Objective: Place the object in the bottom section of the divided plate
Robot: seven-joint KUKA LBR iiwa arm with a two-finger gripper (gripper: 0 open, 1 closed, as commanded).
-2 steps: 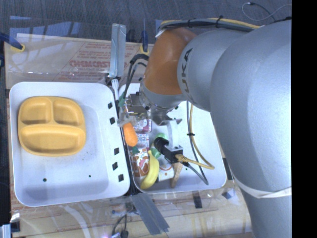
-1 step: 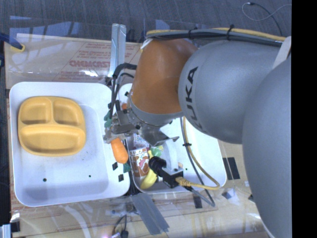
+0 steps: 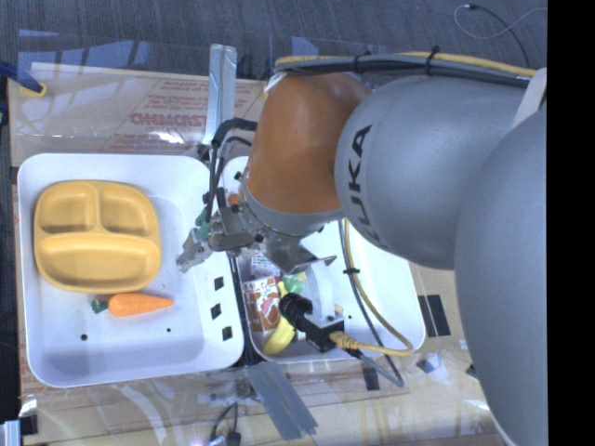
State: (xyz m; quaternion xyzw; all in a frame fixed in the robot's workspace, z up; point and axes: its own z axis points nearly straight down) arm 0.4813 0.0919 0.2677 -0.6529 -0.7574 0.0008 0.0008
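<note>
One large grey KUKA arm [image 3: 437,175] takes up most of the right half of the view, its orange band [image 3: 297,147] sitting just above the wrist and hanging over the gap between the two bins. Below it, the bench [image 3: 112,110] carries a clear plastic sheet with red printing along the top edge.

Next in size is the left white bin [image 3: 56,360], shallow and rounded at its corners. Inside it, toward the upper left, lies the yellow divided plate [image 3: 93,235], with two small sections at the top and one wide section at the bottom nearest the viewer. All three sections look bare.

The right white bin [image 3: 409,328] is largely covered by the arm; only its lower and right rim show. In its lower left part lies a small cluster of items: a brown-and-red packet [image 3: 263,307], and below it a yellow object [image 3: 279,337] partly covered by black hardware. A yellow cable [image 3: 372,328] loops across this bin from under the arm.

The gripper [image 3: 200,244] points left from the wrist, over the dividing wall between the bins, at the right edge of the left bin. Whether its fingers are apart or together cannot be told from this angle, and nothing is visibly held between them.

The orange carrot [image 3: 139,304] lies flat on the floor of the left bin, just below the plate's bottom section and outside it, its green stub [image 3: 98,304] pointing left.
</note>
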